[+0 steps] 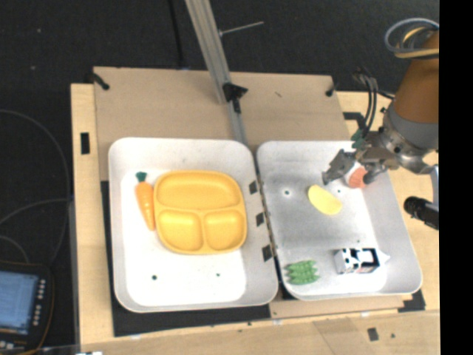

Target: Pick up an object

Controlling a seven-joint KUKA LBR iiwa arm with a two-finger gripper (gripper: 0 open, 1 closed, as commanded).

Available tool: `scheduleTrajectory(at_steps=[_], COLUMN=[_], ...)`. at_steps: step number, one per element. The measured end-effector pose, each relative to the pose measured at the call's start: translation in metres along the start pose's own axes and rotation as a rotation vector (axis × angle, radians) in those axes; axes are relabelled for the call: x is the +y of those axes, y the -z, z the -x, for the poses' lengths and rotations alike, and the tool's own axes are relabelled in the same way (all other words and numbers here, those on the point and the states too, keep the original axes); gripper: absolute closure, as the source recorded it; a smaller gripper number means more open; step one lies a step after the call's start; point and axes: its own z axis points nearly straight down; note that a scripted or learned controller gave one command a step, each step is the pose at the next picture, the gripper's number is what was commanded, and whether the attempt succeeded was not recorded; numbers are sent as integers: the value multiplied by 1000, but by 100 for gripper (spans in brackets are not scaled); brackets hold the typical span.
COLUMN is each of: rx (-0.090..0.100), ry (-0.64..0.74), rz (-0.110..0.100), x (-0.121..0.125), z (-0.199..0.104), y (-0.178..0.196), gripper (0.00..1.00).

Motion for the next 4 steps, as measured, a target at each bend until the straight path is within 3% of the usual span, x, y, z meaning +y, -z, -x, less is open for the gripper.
scheduleTrajectory(at_steps=[1,4], rx=[0,-1], ry=[0,-4], rz=[0,-6], x=[0,5], z=[0,6], y=[0,-156], gripper=[0,0])
